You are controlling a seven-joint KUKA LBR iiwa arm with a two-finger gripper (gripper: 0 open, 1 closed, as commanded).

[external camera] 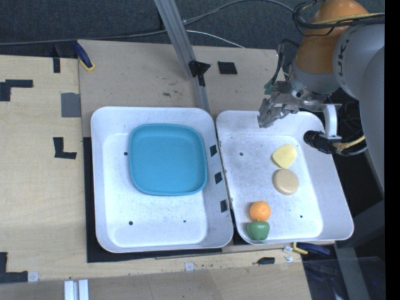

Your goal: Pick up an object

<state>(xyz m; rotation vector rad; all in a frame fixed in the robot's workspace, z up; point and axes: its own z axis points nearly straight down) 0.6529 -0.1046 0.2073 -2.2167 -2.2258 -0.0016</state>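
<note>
Camera view, near edge first: we see a green piece (257, 230) at the front rim of the right bin (331, 211), with an orange ball (260, 210) touching it just behind. Further back in that bin sits a tan round piece (285, 182), and a yellow piece (284, 155) just behind that, nearly touching. The left bin (109, 167) holds a blue plate (167, 159), lying flat toward its back half. Both bins rest side by side on the counter (37, 167). At the far end of the right bin we see the gripper (270, 116) pointing down over the back left corner, well apart from all four pieces. We cannot tell how its fingers are set; nothing visible between them. The grey arm (350, 49) comes in from the right.
</note>
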